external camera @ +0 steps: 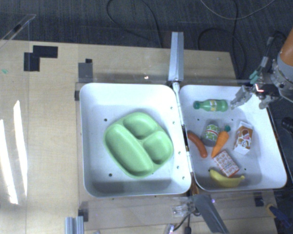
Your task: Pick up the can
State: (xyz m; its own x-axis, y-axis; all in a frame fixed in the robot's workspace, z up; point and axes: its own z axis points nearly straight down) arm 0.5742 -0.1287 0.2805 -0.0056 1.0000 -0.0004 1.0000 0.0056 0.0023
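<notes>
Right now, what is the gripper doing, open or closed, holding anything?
Gripper: open, holding nothing, at the right bin's top right, apart from the can.

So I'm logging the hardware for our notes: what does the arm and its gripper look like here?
The arm shows at the right edge: a rounded grey body with an orange band above the wrist. Thin dark cables run along it, with a small teal fitting near the wrist. The gripper is light grey metal, boxy, ending in two slim pale fingers, with a small reddish spot on its body.

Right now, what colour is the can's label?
Mostly green with some white, as far as the camera view shows the can.
</notes>
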